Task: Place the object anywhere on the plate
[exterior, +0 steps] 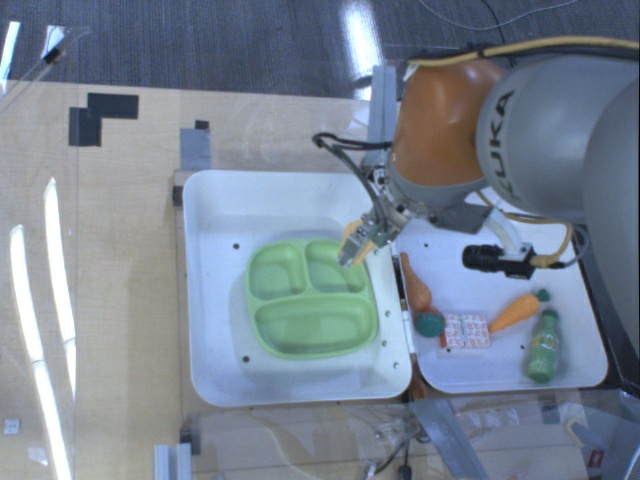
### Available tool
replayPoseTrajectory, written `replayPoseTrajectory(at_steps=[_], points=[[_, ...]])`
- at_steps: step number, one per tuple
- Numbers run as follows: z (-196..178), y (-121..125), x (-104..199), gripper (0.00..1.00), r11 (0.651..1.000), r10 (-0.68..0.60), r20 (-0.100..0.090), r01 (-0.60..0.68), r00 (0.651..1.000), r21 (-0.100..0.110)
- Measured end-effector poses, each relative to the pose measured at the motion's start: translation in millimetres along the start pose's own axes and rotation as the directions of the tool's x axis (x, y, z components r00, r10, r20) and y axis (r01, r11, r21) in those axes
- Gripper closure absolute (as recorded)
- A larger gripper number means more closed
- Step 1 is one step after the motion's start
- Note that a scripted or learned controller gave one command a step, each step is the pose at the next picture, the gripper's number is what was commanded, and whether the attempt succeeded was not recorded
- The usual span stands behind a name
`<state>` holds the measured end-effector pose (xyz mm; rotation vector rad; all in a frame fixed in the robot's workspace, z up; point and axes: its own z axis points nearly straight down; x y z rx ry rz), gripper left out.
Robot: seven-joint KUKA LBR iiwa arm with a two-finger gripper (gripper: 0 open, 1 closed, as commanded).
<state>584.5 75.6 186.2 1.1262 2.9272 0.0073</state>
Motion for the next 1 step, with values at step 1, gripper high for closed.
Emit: replayPoseTrajectory(at_steps=[1], points=[[-0.1, -0.8, -1.0, 0.00, 1.000, 0.002, 0.000, -0.002, 1.000, 0.000]])
